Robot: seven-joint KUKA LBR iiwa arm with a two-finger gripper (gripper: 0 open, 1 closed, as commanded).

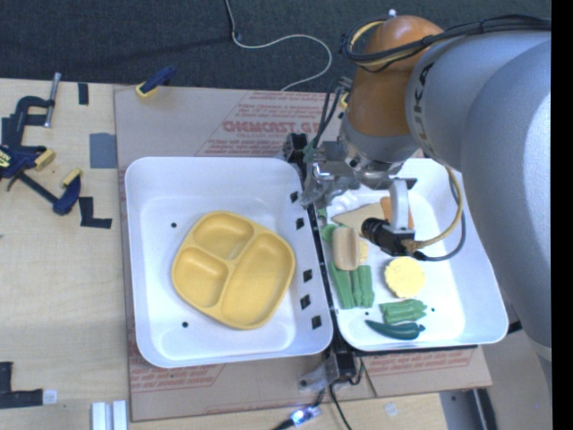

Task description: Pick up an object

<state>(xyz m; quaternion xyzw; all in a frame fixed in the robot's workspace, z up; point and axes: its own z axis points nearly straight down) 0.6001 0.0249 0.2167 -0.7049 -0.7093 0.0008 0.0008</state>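
The right bin (466, 316) holds toy food: a tan bread-like piece (346, 250), long green beans (352, 287), a yellow round piece (405, 278), a green pepper (402, 310), a dark green pepper (394, 330) and a pale wedge (358, 215). My gripper (324, 186) hangs over the right bin's upper left corner, near the wall between the bins, just above the wedge and the bread piece. The wrist and its cables hide the fingertips.
The left bin (148, 240) holds a yellow divided plate (234, 268). The grey arm covers the right bin's far right side. Blue clamps (36, 164) lie on the bench at the left, and a cable (269, 38) runs across the back.
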